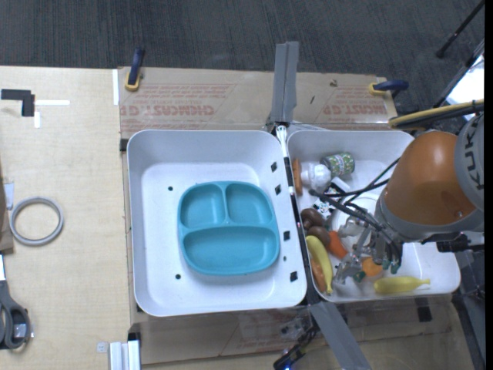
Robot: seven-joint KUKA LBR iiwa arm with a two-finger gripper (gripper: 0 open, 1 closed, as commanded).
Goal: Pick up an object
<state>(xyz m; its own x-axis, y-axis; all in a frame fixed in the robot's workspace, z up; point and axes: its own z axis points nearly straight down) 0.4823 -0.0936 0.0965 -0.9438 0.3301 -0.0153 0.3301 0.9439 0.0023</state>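
Note:
My gripper (356, 267) is low in the right bin (441, 272), near its front, among the toy food. A small orange piece (373, 267) lies right against it on its right side. A yellow banana (319, 262) lies just left of it along the bin's left wall. Another yellow piece (400, 285) rests to its right by the front wall. An orange carrot (337, 245) and a brown item (312, 218) sit just behind it. Nothing is visibly held.
A white bottle (316, 177) and a green patterned can (339, 163) lie at the back of the right bin. The left bin (146, 230) holds a blue divided plate (229, 228). A grey tape ring (35, 220) and scissors (14, 324) lie on the bench at left.

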